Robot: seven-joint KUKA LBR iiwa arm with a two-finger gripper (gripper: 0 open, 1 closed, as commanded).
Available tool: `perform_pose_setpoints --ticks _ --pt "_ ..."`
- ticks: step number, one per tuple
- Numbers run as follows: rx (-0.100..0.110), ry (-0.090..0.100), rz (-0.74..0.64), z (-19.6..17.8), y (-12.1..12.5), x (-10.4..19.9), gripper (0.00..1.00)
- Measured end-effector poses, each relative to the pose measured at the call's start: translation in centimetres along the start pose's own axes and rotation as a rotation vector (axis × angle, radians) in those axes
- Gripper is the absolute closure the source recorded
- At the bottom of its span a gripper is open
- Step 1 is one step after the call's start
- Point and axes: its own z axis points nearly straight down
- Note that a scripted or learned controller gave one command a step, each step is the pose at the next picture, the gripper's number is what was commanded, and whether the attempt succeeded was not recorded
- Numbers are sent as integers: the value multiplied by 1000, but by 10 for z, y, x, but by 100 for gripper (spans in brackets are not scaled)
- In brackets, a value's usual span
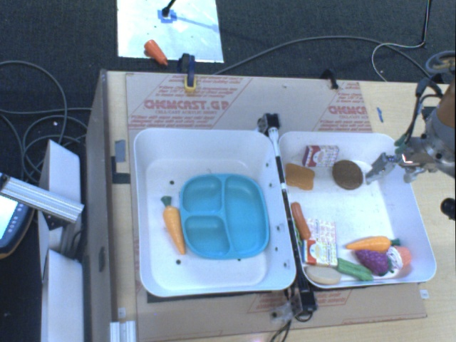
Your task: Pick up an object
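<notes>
My gripper (394, 171) hangs over the right edge of the right bin (399, 212), its fingers open with nothing between them. Just left of one fingertip (376, 169) lies a round brown item (348, 174). Further left are a red-and-white carton (320, 155) and an orange-brown bread piece (301, 177). Along the bin's near side lie a red sausage (300, 220), a printed packet (322, 241), a carrot (368, 244), purple grapes (376, 261), a green vegetable (354, 268) and a beige disc (322, 275).
The left bin (157, 155) holds a blue divided plate (224, 216) and a carrot (173, 224) beside it. A black divider bar (283, 191) runs between the bins. Beyond the bench lie a white sheet (192, 13) with an orange item (155, 50), and cables.
</notes>
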Motion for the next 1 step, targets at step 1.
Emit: perform_pose_setpoints --ticks 1 --pt "0 1 -2 64 52 29 0"
